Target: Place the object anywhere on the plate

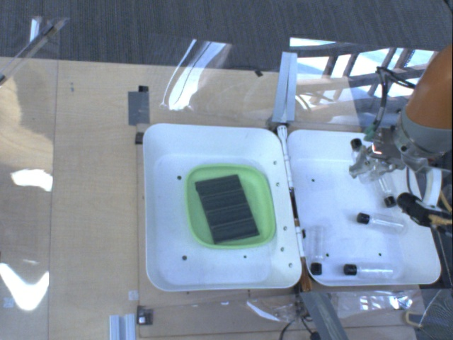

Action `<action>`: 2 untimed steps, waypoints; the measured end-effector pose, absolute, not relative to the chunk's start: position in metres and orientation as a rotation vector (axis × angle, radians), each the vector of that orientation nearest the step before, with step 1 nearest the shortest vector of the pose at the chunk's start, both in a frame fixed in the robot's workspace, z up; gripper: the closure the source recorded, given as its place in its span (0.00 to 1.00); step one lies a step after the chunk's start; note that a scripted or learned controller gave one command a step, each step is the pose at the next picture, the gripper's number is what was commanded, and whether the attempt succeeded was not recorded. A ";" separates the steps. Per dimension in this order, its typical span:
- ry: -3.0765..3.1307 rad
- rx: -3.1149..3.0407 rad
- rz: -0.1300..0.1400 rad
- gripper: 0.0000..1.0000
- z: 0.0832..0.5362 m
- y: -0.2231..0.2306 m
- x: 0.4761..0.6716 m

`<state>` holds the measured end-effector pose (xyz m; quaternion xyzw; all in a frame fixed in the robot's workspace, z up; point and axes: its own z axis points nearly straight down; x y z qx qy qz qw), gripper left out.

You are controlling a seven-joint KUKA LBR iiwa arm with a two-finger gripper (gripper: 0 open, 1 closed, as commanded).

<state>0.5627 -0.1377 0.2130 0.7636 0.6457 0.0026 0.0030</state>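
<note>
— Where was the gripper (368, 163) just then?

— Over the right bin (333, 190), near its far right side. I couldn't tell whether it was open or closed.

— And the things to move?

— Three clear tubes (379, 221) with black caps lay on that bin's floor, nearer the front than the gripper, none lifted.

— So nothing done?

— The green plate (263, 197) in the left bin (163, 211) already carried a dark ridged block (226, 208); no tube was on it.

dark ribbed block (226, 208) covering green plate (263, 211) middle, rim bare
</note>
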 end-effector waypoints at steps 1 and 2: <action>2.025 2.394 0.008 0.00 0.213 -0.138 0.563; 2.023 2.391 0.010 0.00 0.297 -0.168 0.547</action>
